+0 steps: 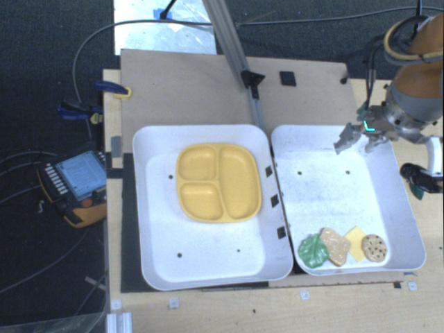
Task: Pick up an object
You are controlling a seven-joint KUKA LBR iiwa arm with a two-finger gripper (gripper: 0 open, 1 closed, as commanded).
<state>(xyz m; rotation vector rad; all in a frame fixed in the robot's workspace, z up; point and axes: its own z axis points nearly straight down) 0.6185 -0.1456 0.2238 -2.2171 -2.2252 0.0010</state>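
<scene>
Along the near edge of the right white bin (326,186) lie several small food pieces: a green leaf (313,251), a tan toast slice (336,245), a yellow cheese slice (356,241) and a round cookie (374,248). My gripper (361,141) hangs over the far right part of that bin, well away from the pieces. Its two fingers are spread apart with nothing between them.
The left white bin (159,241) holds a yellow divided plate (218,182). A slanted metal pole (232,40) crosses the bench behind the bins. Cables, clamps and a handheld controller (75,186) lie off the bench's left side.
</scene>
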